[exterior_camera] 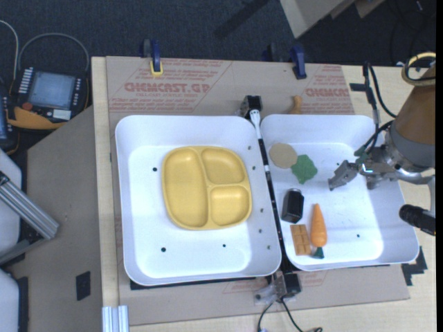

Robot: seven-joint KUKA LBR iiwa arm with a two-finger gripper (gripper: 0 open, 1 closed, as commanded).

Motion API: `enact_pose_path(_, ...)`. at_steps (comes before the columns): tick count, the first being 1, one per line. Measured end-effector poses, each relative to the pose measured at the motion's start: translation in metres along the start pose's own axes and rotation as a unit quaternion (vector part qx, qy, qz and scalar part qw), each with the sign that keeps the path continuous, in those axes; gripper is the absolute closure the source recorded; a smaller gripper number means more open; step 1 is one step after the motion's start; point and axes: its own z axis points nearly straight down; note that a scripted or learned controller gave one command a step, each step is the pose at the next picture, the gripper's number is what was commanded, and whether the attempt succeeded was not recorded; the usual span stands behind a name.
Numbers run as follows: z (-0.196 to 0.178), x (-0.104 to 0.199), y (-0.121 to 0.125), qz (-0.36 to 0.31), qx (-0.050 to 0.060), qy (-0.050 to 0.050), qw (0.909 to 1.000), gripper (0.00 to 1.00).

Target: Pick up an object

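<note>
The gripper (pixel 344 175), fingers spread and nothing between them, was positioned over the bare floor of the right bin (pixel 387 247), apparently pre-grasp, w/ candidate objs. (green piece (pixel 304 167), black block (pixel 293 205), carrot (pixel 318 225)) lying nearby to its left.

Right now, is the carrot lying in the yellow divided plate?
No, the carrot lies in the right bin, beside the black block; the yellow divided plate sits in the left bin.

Right bin (pixel 387 251) is holding 5 loose objects: tan disc (pixel 282 155), green broccoli (pixel 304 167), black block (pixel 293 205), orange carrot (pixel 318 225), brown cracker (pixel 301 239).
</note>
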Motion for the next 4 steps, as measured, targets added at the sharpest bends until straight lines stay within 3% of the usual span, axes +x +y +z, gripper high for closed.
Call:
enact_pose_path(2, 0.096, 0.003, -0.002, 0.0, -0.001, 0.0, 1.0, 0.0)
enact_pose_path(3, 0.082, 0.002, -0.001, 0.0, -0.004, -0.001, 1.0, 1.0)
enact_pose_path(4, 0.026, 0.003, 0.011, -0.001, -0.006, -0.002, 1.0, 1.0)
